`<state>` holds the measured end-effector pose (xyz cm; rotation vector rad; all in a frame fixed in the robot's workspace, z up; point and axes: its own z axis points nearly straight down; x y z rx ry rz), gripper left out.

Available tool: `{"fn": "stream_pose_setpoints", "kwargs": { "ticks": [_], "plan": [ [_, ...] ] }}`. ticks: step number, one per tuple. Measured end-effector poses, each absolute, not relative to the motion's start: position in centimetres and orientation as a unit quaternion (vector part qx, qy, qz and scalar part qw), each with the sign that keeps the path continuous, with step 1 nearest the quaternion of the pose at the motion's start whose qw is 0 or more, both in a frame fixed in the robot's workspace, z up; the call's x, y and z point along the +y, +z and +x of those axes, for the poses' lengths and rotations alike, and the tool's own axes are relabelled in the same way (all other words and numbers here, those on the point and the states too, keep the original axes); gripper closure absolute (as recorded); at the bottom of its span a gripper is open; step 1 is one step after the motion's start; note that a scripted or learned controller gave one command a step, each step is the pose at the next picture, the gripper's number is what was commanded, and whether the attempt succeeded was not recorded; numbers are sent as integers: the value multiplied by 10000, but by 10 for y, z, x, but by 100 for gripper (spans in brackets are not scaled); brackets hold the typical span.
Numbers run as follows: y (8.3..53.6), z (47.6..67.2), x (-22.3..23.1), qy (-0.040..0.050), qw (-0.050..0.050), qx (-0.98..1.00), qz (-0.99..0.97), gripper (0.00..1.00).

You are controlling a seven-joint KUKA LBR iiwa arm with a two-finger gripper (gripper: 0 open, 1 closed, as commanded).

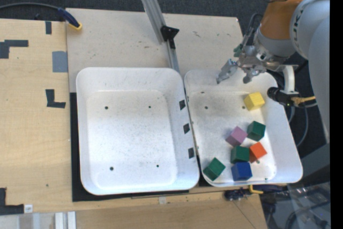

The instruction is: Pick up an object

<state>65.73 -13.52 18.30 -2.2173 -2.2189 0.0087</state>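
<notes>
Hovering: jaws [235,75] apart, nothing between | over right bin [214,88] | yellow cube [254,100] near | no readable writing

- Lighting's pretty even and bright, looks like it comes from overhead, no harsh hotspots.
- The two white bins [131,80] run close to blown out, so their rims look a bit washed.
- Shadows are soft and short, just faint ones tucked under the blocks [244,153] at lower right.
- Whole frame's slightly soft and grainy, low-res; the floor along the top is dark.
</notes>
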Motion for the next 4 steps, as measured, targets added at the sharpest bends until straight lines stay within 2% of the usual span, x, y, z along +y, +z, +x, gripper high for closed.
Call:
{"fn": "stream_pose_setpoints", "kwargs": {
  "ticks": [1, 2, 3, 4],
  "plan": [
    [119, 652, -137, 30, 29, -7074, -7068, 0],
    [90, 651, -136, 20, 16, -7077, -7065, 0],
    [102, 652, -135, 6, 8, -7082, -7060, 100],
    [166, 655, -136, -17, -24, -7078, -7064, 100]
  ]
}}
